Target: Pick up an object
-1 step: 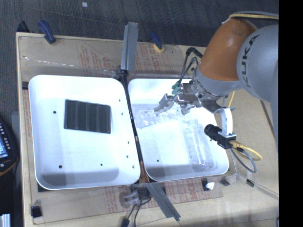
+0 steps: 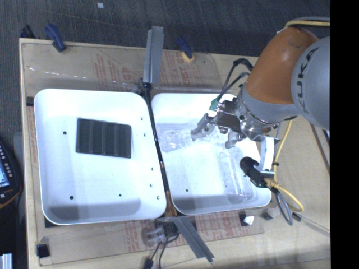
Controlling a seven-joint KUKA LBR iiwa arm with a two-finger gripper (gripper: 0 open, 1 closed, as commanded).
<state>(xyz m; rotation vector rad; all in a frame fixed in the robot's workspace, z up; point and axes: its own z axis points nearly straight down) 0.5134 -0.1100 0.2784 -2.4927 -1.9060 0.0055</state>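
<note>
In the left bin a dark grey ridged rectangular pad lies flat. The right bin holds two clear plastic pieces: one crumpled near its left wall, one elongated near its right wall. My gripper hangs over the upper middle of the right bin, just right of the crumpled clear piece. Its two fingers stand spread apart and open, with nothing between them.
A metal divider bar runs between the bins at the back. Blue clamps hold the board's rear edge. Cables and a black connector trail along the right bin's right rim. The grey and orange arm covers that bin's back right corner.
</note>
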